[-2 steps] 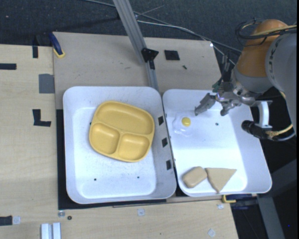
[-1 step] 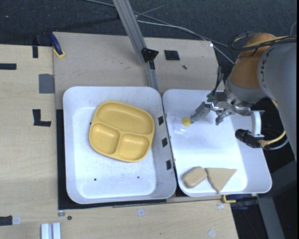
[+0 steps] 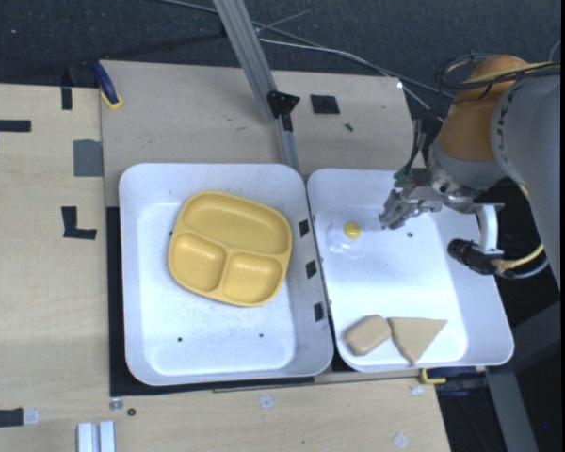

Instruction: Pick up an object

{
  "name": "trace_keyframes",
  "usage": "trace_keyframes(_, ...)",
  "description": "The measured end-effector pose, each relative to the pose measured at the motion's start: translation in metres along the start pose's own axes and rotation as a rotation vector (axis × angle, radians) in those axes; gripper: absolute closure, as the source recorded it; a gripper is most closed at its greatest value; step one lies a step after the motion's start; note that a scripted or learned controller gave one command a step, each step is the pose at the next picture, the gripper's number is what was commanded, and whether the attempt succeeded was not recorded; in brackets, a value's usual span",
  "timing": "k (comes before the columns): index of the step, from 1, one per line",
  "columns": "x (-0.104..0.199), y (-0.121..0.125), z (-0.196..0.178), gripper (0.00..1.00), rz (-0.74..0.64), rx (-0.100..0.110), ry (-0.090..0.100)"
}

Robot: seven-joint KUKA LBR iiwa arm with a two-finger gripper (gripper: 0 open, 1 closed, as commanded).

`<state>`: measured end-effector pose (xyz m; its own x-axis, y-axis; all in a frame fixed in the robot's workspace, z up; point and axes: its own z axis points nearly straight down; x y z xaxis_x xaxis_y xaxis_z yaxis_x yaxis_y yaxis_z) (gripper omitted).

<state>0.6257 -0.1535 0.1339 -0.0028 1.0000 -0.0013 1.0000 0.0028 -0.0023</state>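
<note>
Bench (image 3: 198,121): one, pale wood, with dark tape marks along its left side.

Bins: two, shallow, white, set side by side and touching along their inner edges. The left bin (image 3: 146,347) holds one item; the right bin (image 3: 471,281) holds three.

Arm (image 3: 508,121): one, grey with an orange band above the wrist, reaching in over the far right corner of the right bin.

Tray (image 3: 230,248): one, yellow, with rounded corners and three compartments, one long and two smaller. It lies flat in the far half of the left bin, turned slightly askew.

Wedge (image 3: 418,333): one, tan, triangular, flat on the near floor of the right bin.

Lump (image 3: 366,334): one, tan, rounded, like a bread roll, just beside the wedge on its left and touching it or nearly so.

Gripper (image 3: 393,217): one, two-fingered, dark metal, hanging over the far part of the right bin. Whether the fingers stand apart or together cannot be told.

Ball (image 3: 352,231): one, small, round, bright yellow, on the far left floor of the right bin, near the gripper and to its left, apart from it.
</note>
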Motion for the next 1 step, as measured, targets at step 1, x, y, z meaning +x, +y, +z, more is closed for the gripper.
trace_keyframes(1, -0.0014, 0.0031, -0.0632, 1.0, 0.001, -0.007, 0.0)
